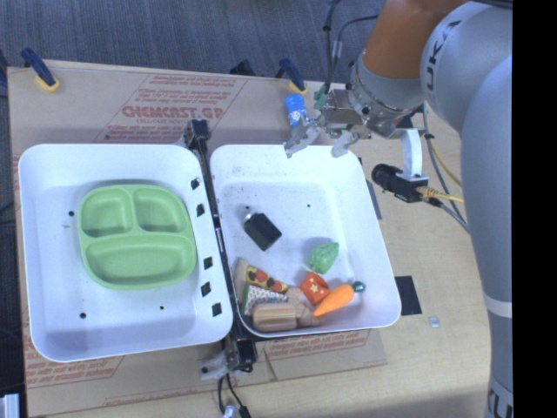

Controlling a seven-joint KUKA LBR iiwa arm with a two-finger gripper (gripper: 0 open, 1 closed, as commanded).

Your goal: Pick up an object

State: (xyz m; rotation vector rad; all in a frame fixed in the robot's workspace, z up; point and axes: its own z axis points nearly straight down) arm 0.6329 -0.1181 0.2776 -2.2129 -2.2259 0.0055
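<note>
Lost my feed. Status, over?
Gripper open, empty, above right bin's far rim. Carrot, black block untouched in bin. Nothing in the way.

Smooth, faintly glossy white plastic bins (52, 259); matt green plastic tray (137, 236) at 9 o'clock. Printed brown cardboard (165, 103) beneath. Glossy orange carrot (334, 299), matt black block (262, 230), wood-look roll (274, 320) toward 5 o'clock.
</note>
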